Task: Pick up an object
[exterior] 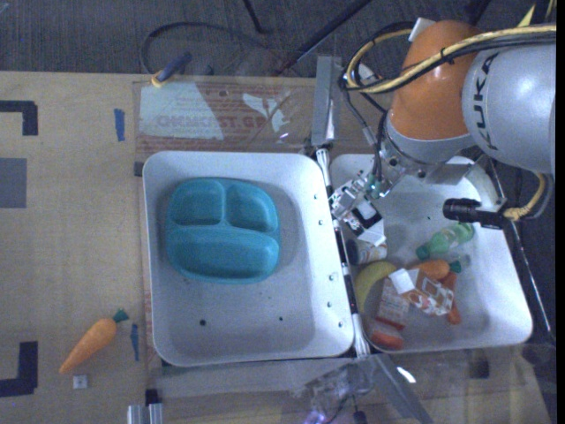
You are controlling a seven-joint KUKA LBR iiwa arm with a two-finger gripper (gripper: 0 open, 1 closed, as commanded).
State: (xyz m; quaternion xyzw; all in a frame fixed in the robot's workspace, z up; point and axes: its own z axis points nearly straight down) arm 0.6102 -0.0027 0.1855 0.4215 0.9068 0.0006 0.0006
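Note:
My gripper (357,205) hangs low over the near-left part of the right bin (508,325), close to the wall it shares with the left bin. Just below it lies a heap of small items: a yellow-green rounded piece (374,278), a white and red packet (399,303), an orange piece (433,269) and a green bottle-like item (453,236). Nothing shows held in the gripper. The grey arm with its orange band (437,78) covers the far part of the right bin.
A blue divided plate (222,230) lies in the left bin (177,329). A toy carrot (88,344) rests on the bench at the near left. A clear sheet (221,113) lies beyond the left bin, and cables run along the arm.

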